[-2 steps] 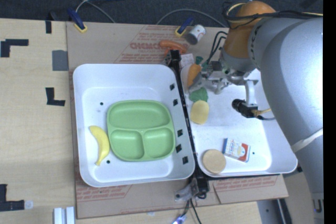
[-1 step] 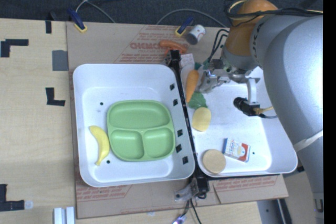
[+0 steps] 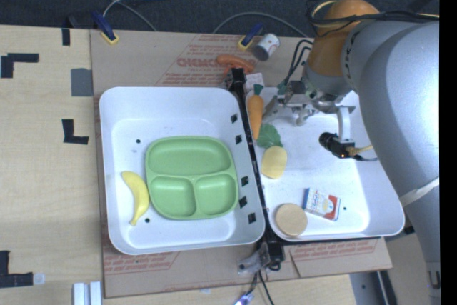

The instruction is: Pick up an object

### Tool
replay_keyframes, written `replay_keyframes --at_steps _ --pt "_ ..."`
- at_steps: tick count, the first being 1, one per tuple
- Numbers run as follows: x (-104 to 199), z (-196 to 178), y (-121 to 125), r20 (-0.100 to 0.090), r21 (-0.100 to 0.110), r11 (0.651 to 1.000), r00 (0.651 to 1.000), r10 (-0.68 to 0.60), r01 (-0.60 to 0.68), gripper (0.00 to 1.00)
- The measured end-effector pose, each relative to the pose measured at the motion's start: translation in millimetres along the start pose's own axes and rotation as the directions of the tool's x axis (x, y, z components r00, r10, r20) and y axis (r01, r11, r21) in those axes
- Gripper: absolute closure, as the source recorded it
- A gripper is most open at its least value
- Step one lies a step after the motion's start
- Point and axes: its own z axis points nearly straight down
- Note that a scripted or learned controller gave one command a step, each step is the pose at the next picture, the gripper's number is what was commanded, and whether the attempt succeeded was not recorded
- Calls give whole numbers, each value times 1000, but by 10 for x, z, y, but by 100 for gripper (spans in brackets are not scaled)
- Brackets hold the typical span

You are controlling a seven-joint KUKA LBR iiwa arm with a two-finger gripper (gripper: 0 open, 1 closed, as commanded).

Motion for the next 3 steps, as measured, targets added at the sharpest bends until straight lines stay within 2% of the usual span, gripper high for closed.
replay_keyframes --at_steps 1,2,3 --pt "-27 93 -631 -7 1 1000 1000 1 -1 0" --pt "8 96 -186 0 -1 1000 1000 3 -3 0" --pt "8 91 -718 -6 0 1000 1000 1 -1 0"
